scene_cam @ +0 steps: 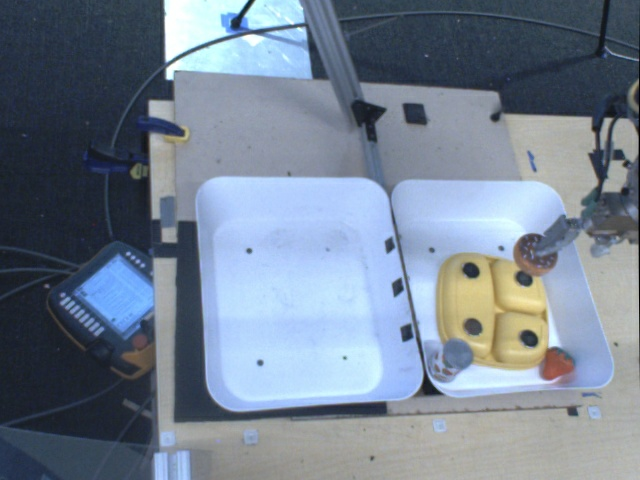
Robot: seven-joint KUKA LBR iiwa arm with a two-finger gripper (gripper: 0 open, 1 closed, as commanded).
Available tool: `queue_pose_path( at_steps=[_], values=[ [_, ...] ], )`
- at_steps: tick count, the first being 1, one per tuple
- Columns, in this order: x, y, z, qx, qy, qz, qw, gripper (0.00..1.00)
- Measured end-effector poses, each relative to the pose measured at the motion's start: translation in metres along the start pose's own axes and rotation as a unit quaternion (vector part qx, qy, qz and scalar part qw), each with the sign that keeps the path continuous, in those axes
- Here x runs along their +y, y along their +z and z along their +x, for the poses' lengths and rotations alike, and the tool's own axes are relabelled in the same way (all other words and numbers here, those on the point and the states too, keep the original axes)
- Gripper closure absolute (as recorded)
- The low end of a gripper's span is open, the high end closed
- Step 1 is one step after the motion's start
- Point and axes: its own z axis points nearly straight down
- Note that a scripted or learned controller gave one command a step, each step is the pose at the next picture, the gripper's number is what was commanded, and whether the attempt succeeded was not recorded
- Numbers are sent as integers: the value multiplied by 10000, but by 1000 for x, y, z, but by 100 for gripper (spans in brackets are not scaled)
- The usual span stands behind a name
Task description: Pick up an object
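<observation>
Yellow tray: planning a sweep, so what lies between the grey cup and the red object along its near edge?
Camera view: between the grey cup and red object lies the yellow tray's near edge.

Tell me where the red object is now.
The red object lies in the right bin's near right corner, beside the yellow tray.

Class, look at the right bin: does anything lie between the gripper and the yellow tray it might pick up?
Yes. A brown doughnut-like ring sits at the gripper tip, over the top right corner of the yellow tray, so it lies in the way.
</observation>
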Motion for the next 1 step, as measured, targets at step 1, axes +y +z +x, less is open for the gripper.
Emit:
queue_pose_path(
  at_steps=[1],
  values=[
    [7,56,7,8,3,20,10000,0]
  ],
)
